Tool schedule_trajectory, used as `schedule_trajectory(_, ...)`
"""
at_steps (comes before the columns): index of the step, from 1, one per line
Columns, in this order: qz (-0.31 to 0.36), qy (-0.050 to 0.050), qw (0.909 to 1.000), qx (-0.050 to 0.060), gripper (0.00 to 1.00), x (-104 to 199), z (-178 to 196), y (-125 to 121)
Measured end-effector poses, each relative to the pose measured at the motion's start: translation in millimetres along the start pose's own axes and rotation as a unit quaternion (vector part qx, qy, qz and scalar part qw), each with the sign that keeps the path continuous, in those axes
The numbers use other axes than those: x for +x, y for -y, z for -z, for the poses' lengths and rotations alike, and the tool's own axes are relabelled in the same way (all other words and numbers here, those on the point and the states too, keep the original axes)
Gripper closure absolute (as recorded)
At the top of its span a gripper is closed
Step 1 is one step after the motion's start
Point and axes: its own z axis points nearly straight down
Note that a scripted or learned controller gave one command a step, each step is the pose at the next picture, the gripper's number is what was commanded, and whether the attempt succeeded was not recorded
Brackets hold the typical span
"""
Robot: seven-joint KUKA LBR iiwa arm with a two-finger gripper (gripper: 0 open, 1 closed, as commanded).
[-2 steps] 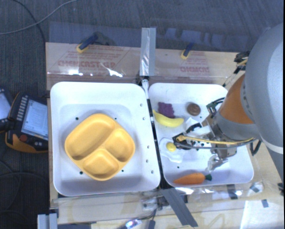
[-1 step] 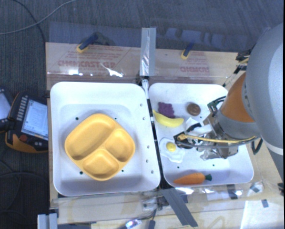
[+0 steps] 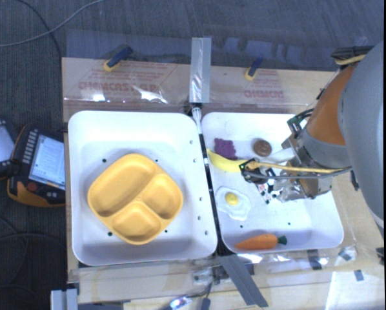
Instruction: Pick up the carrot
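Camera view: the carrot (image 3: 261,241) lies lengthwise near the front wall of the right bin (image 3: 328,228), orange body to the left, green top to the right, apart from the fried egg (image 3: 232,201), banana (image 3: 223,161), purple grapes (image 3: 226,148) and brown round piece (image 3: 263,147). The gripper (image 3: 265,185) hangs mid-bin, above the carrot and well apart from it; whether its jaws stand wide or narrow cannot be told. A sound approach would bring the jaws down across the carrot's short axis at mid-body, clear of the bin wall. The left bin (image 3: 83,173) holds a yellow divided plate (image 3: 135,197).

Yellow tray (image 3: 135,197), fried egg (image 3: 232,201), banana (image 3: 223,162)
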Motion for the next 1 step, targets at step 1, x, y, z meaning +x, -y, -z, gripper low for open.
schedule_trajectory(1, 0.270, 0.000, 0.9629, 0.000, 1.00, -11.2, 51.3, -31.2)
